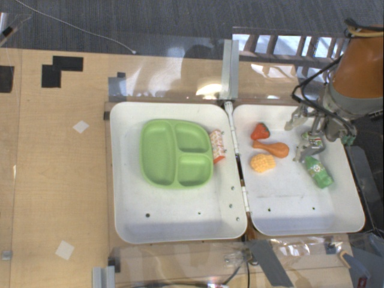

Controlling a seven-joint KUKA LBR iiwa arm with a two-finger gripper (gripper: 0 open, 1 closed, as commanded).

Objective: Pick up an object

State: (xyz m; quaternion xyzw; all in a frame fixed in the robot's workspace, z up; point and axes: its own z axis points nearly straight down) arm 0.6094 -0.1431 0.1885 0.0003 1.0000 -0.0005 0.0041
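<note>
One fixed camera above the bench [54,161] looks down slantwise on both bins [129,221].

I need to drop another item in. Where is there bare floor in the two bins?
Right bin: bare near half, below the corn and green bottle. Left bin: bare strip below the green plate. Crowded: the right bin's far half, under the pincer.

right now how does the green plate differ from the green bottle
The green plate lies flat in the left bin; the green bottle lies on its side in the right bin. The plate is far larger and split into compartments; the bottle is small and rounded. The plate sits apart from the arm, while the bottle lies right under the pincer. Both are green and rest on a white bin floor.
</note>
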